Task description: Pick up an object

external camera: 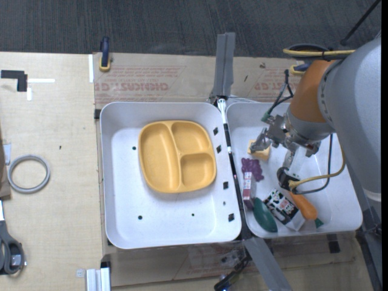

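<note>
Camera view has the gripper (265, 140) down in the right bin (348, 214), right by a small yellow block (261, 153) near the dividing wall; I cannot tell whether it is open or closed. Purple grapes (253, 167) and a carrot (302, 205) lie close by. A yellow divided plate (177, 156) sits in the left bin (121, 214).

We cannot see the right-hand wall of the right bin (251, 105), which the arm (354, 114) covers. Inside that bin, the print on the small box (282, 206) is too small to read, and we cannot name the green thing (265, 216) beside it. Far left of the bin, the scissors (8, 254) are cut by the picture's edge
</note>
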### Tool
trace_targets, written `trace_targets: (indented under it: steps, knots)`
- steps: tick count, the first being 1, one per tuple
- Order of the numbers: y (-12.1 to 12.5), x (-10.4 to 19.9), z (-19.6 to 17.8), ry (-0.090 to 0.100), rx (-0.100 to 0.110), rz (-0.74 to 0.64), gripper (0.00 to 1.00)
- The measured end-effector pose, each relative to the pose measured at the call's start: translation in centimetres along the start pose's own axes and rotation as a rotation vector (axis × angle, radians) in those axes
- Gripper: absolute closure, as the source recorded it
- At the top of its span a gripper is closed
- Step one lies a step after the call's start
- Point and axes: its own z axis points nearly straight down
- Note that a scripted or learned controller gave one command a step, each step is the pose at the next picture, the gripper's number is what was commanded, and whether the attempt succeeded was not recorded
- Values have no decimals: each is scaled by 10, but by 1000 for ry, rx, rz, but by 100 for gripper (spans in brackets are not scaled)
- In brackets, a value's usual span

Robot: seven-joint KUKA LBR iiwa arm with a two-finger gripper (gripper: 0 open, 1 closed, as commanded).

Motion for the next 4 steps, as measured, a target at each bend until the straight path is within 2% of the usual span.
trace_targets:
  steps: [1,2,3,4]
  knots:
    - [1,0,-10,-1,-1,-1,100]
    - [1,0,-10,-1,-1,-1,0]
    - [1,-1,-19,-3,1,-2,100]
    - [1,-1,-18,-3,1,-1,0]
